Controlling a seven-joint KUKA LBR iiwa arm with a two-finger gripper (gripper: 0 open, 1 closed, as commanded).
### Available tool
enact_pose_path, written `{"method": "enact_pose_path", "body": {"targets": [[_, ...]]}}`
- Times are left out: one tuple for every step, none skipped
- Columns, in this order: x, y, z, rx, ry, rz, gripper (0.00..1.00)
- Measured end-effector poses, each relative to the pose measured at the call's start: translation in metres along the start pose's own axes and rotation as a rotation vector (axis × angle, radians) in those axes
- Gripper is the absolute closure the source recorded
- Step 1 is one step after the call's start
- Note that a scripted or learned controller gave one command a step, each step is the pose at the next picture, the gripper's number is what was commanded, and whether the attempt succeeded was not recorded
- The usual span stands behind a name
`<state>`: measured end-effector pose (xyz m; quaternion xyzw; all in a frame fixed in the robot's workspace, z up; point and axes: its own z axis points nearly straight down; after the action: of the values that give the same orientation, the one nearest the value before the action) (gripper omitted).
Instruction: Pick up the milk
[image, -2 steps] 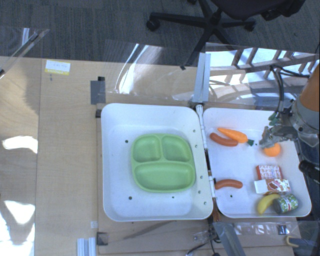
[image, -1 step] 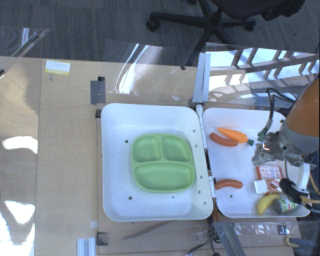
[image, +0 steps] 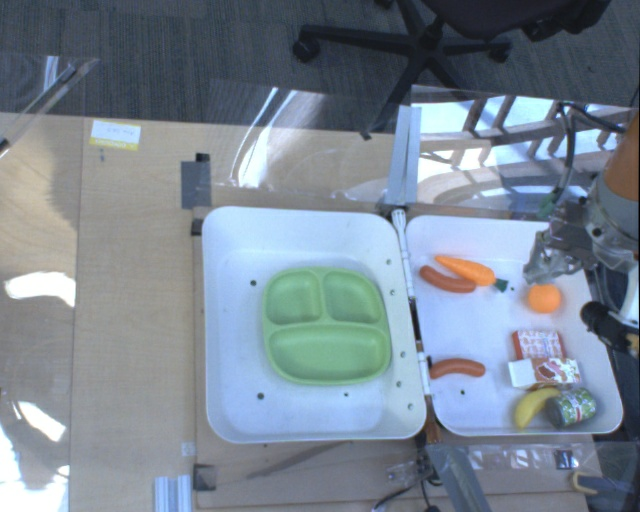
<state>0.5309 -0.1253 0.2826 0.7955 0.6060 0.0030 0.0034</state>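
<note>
Right bin (image: 470, 395): gripper (image: 553, 262), grip state unclear, should drop toward milk (image: 537, 345) at 6 o'clock, clearing orange (image: 544, 298).

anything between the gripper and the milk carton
In the camera view the orange sits between the gripper and the milk carton.

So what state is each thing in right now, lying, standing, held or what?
Green divided plate: flat in left bin.
Carrot: lying against a sausage.
Second sausage: lying alone.
Orange: resting free.
Milk carton: on its side, not held.
Banana: lying, touching green can.
Gripper: above right bin.
</note>
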Motion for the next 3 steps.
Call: {"method": "enact_pose_path", "body": {"targets": [[0.007,-0.001,0.063,0.008,-0.001,0.193,1.0],[-0.043,0.034,0.088,0.004,-0.003,0.441,1.0],[-0.002,0.032,0.032,0.002,-0.002,0.246,1.0]]}}
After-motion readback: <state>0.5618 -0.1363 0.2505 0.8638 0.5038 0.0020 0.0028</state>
